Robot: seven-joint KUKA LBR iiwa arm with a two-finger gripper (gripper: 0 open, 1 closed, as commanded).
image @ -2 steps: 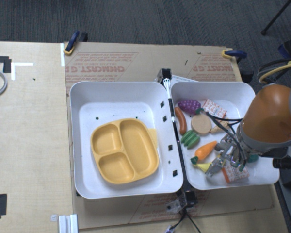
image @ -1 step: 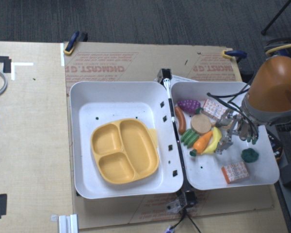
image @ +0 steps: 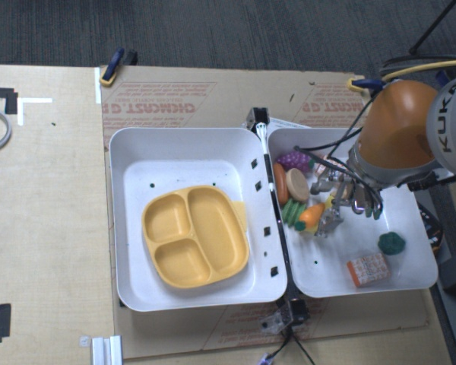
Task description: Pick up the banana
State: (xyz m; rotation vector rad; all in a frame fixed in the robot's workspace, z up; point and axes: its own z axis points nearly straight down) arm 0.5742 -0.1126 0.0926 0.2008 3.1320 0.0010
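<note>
Two shallow white bins sit side by side on a cardboard sheet [image: 175,101] laid over the bench.

Left bin [image: 121,226]: one yellow divided plate [image: 195,236] with three compartments, lying flat and slightly skewed, near the bin's middle.

Right bin [image: 334,276]: most of the items crowd along its left wall. From the far end toward the near end we note a purple grape bunch [image: 292,159], an orange carrot [image: 280,182] lying along the wall, a beige round piece [image: 297,184] touching the carrot's right side, green pieces [image: 292,213] below them, and a small orange fruit [image: 310,217] just beside the green pieces. Well apart from these, toward the bin's right side, are a dark green lump [image: 392,242] and, nearer the front rim, a small orange-red box [image: 367,269].

The arm's orange band [image: 399,124] hangs over the far right corner of that bin, cables trailing across it. The gripper [image: 334,213] is down inside the bin, just right of the orange fruit. We cannot tell whether the claw is apart or together; its metal parts blur into one cluster.

A thin yellow sliver [image: 336,197] shows at the gripper, above the orange fruit. Whether this is the banana we cannot tell; we can pick out no clearer banana shape.
</note>
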